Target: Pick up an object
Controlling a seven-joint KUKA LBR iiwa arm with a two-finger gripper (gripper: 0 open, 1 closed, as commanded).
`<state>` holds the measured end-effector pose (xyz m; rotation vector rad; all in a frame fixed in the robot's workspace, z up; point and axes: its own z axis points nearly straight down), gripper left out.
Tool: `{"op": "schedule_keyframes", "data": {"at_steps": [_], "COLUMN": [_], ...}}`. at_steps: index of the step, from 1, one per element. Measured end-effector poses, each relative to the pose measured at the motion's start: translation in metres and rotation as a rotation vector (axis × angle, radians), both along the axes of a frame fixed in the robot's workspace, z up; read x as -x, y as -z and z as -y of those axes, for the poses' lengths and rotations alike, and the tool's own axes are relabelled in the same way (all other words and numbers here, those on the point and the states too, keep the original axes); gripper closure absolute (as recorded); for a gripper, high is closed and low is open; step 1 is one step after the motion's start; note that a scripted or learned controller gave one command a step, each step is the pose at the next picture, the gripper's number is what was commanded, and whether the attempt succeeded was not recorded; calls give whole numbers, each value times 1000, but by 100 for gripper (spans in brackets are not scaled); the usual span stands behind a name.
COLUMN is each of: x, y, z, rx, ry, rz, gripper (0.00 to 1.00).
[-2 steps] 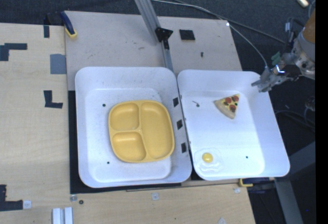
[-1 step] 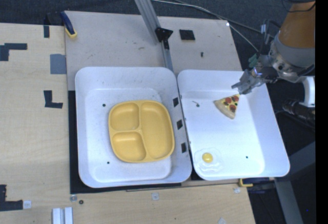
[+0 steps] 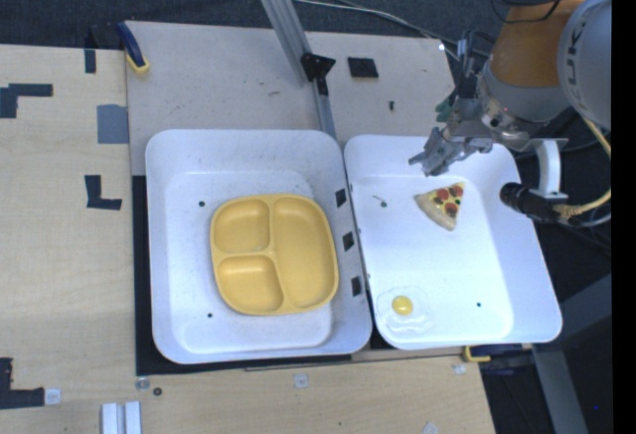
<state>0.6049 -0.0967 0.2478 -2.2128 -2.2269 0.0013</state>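
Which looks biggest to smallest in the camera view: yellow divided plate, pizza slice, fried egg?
1. Yellow divided plate, by far the largest.
2. and 3. Pizza slice and fried egg look about alike in size, so no ranking between them.

Materials showing: white bins (image 3: 502,253) looking smooth, faintly glossy plastic; yellow divided plate (image 3: 273,253) looking matt plastic; desk (image 3: 60,253) appearing as pale matt wood; slanted pole (image 3: 278,0) reading as brushed metal.

Pizza slice (image 3: 442,205) flat in my right bin's upper middle, tip pointing to bottom right. Fried egg (image 3: 404,310) flat near that bin's front-left corner. Yellow divided plate (image 3: 273,254) centred in left bin.
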Motion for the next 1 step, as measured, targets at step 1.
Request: {"op": "schedule_keyframes", "data": {"at_steps": [1], "x": [-4], "y": [0], "z": [-48], "rx": [0], "ry": [0], "rz": [0], "gripper": [100]}}
